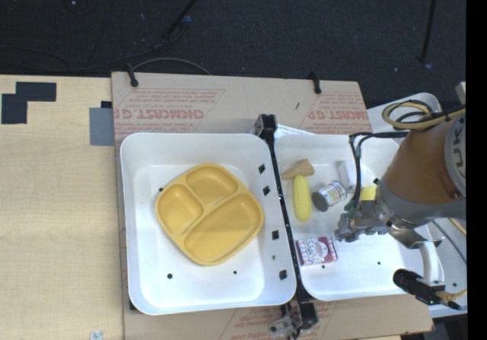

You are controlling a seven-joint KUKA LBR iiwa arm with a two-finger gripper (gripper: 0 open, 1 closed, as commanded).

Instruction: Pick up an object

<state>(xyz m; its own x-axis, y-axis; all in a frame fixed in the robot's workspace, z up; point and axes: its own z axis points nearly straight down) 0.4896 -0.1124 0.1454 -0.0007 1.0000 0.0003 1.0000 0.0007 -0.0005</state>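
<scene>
Start at the bottom of the frame. The right bin (358,285) is a shallow white plastic tray with rounded corners, and it holds all the loose objects you can pick. Lowest in it is a flat pink-and-white packet (316,250), lying near the divider (280,217) between the two bins.

Just to the right of the packet and slightly higher, note the gripper (351,226), a dark metal assembly low over the bin floor. You cannot tell from this view whether it is open or closed, and nothing is visibly held in it. The grey arm (418,179) with its orange band reaches in from the right and covers the bin's right half.

Above the gripper, check these items:
- a small metal can (331,194) lying on its side, near the gripper;
- a yellow corn cob (302,198), elongated and lying along the divider, left of the can;
- a small yellow object (368,194), partly hidden by the arm;
- a tan, rounded piece (297,170) above the corn cob.

The left bin (144,255) holds one yellow three-compartment plate (209,213), smooth and matte, set at an angle.

Both bins rest on a sheet of cardboard (228,103) with red print. Left of it is the pale wood surface (53,217). At the top of the frame is dark floor (228,11) with cables.
</scene>
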